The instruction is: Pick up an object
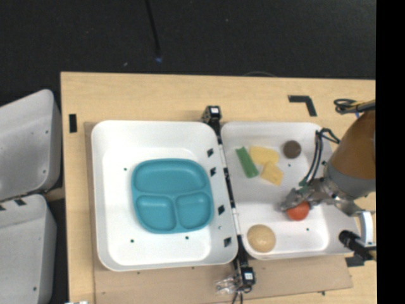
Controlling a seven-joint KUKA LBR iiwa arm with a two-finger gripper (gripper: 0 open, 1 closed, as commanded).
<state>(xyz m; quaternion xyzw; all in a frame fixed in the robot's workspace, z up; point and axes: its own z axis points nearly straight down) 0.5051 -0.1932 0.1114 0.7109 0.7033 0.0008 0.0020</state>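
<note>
Closest to me, at the front edge of the right bin (316, 246), I see a round tan ball (261, 238) like a little bun. Just behind it sits a small red thing (298, 211), maybe a tomato, and the gripper (299, 200) is right down on it. The metal tips touch its top, but the view is fuzzy there, so I cannot tell if the hand is apart or squeezed on it. The grey arm (355, 163) with its orange band comes in from the right side. Farther back in that bin I see a green stick (247, 162), two yellow chunks (267, 164) beside it, and a brown round thing (292, 149) near the back wall. The left bin (107, 233) holds a blue tray (171, 194) with three parts. Both bins sit side by side on a light wood bench (152, 97). Past the bench the floor (190, 24) is dark, and pale grey panels (25, 144) stand at the left.
</note>
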